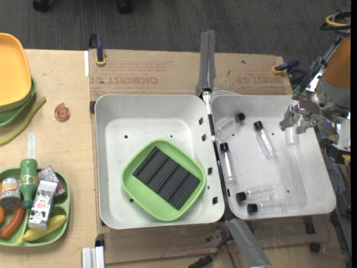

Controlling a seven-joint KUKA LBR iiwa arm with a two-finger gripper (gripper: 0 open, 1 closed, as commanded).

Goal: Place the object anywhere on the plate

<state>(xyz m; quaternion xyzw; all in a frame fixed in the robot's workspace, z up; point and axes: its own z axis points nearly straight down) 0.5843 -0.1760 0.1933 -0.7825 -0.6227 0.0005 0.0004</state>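
The gripper (294, 127) hangs over the right bin (304, 177), near its edge at about 2 o'clock. I cannot tell if it is open or closed. A clear tube shape shows just under it, but I cannot tell if the gripper has it.

Far left, at 9 o'clock on the bench, is a yellow dish (11, 74) on top of a green one. Below it, at 7 o'clock, a green tray (58, 228) holds toy food and a little green bottle (28, 177). A small pink thing (62, 112) lies on the bench between them.

Next is the left bin (111, 127). The green plate (131, 172) sits in it, toward 5 o'clock. A dark mat with ridges (167, 176) lies on the plate.

In the right bin lie clear tubes with black caps. One long tube (226, 159) lies along the left wall at 9 o'clock. One tube (228, 127) is at 11 o'clock. One tube (263, 138) is near the middle, toward 12 o'clock. Two more tubes (257, 197) lie close together at 6 o'clock. All of these tubes are well apart from the plate.
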